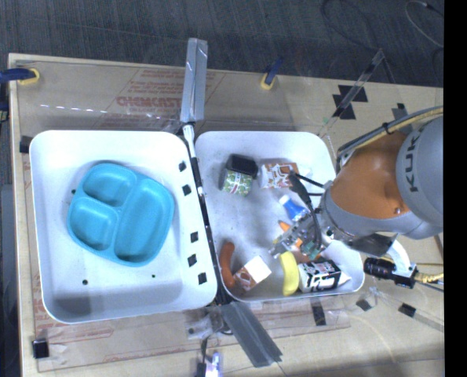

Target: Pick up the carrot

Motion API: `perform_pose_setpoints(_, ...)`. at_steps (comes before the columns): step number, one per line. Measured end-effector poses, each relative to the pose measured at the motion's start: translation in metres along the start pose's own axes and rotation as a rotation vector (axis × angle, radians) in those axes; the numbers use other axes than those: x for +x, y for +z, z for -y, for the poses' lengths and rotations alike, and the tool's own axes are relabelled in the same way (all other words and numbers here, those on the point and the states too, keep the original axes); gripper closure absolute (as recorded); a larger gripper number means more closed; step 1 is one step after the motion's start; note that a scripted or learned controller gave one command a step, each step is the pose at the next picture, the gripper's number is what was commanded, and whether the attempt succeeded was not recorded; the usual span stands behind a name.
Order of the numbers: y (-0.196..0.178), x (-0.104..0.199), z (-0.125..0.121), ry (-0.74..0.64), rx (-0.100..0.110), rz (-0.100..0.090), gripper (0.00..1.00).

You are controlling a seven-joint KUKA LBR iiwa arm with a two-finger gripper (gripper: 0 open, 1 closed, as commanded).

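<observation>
The claw (pixel 300 240) hangs low over the right bin's (pixel 209 151) near-right clutter, presumably seeking the carrot (pixel 228 261); its grip I cannot tell.

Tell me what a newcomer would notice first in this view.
The bright blue divided tray lying alone in the left bin stands out first. Next comes the arm's orange band over the right bin, its pincer down among a clutter of small items near the yellow piece.
</observation>
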State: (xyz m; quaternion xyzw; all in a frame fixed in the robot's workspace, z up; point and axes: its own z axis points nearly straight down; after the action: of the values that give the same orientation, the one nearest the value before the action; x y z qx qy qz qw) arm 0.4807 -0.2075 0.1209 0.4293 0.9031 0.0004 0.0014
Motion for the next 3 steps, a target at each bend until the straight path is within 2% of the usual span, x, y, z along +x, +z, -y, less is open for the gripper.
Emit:
perform_pose_setpoints(1, -0.010, -0.001, -0.001, -0.005, -0.002, 0.004, 1.00)
perform_pose_setpoints(2, 0.029, 0.001, 0.002, -0.490, 0.000, -0.003, 1.00)
perform_pose_setpoints(3, 0.019, 0.001, 0.000, -0.495, -0.001, -0.002, 1.00)
